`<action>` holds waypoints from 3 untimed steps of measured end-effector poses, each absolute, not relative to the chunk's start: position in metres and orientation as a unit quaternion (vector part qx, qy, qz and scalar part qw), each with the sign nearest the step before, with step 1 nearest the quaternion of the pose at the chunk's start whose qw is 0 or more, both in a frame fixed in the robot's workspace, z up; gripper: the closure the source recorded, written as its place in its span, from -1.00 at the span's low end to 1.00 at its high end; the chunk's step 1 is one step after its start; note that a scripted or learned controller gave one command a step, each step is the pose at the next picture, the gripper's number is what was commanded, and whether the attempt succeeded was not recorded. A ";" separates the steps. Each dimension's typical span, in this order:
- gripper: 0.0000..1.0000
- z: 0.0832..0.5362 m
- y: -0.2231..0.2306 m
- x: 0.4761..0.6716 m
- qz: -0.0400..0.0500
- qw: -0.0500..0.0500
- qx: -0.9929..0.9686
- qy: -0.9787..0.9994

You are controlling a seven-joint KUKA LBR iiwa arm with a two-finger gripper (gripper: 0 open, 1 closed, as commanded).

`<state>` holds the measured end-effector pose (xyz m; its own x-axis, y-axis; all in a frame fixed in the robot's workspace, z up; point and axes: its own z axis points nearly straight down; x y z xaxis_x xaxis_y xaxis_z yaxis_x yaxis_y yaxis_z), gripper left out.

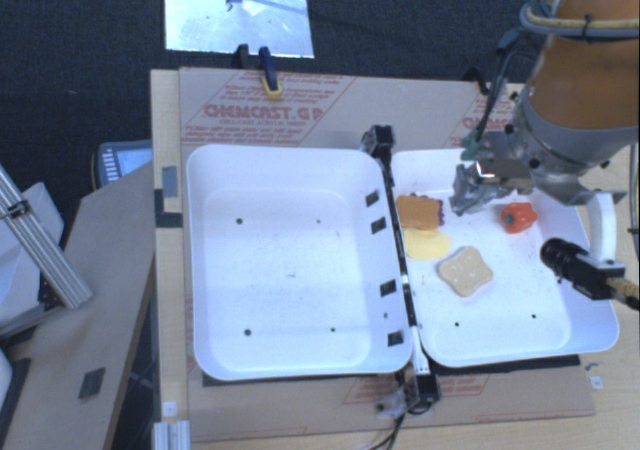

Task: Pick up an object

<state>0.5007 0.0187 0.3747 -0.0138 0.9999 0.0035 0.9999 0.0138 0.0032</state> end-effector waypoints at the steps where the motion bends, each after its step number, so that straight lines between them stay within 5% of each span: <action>1: 1.00 0.542 0.080 0.486 -0.010 -0.005 -0.703 -0.711; 2: 1.00 0.535 0.182 0.492 -0.002 0.000 -0.702 -0.712; 3: 1.00 0.481 0.231 0.559 0.000 0.000 -0.704 -0.710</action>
<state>0.5588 0.2313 0.4809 -0.0079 1.0000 -0.0001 1.0000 0.0079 -0.0001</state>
